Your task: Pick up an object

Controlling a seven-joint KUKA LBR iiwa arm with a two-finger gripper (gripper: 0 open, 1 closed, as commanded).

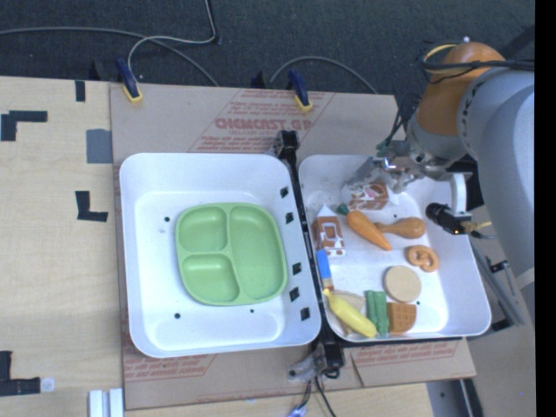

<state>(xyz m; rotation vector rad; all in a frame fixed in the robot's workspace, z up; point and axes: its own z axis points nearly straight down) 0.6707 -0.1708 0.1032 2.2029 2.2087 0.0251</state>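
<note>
The gripper (375,176) is seen low over the right bin (460,315), just above a small brown packet (372,197); whether its jaws are clenched cannot be told. An orange carrot (369,230) lies just below that packet.

Red print runs across the brown cardboard sheet (217,115) under the two bins. On the strip beyond the bins, up and to the left of the fingers (382,168), a large line reads roughly "CHEMCAST", with smaller red lines above and below it too fine to make out. More red lettering sits on the near strip of the same cardboard, below the right bin (460,320), well under the fingers, and it is too small to read. The small packet (328,233) lying in that bin, down-left of the fingers, carries a printed face that cannot be read.
</note>
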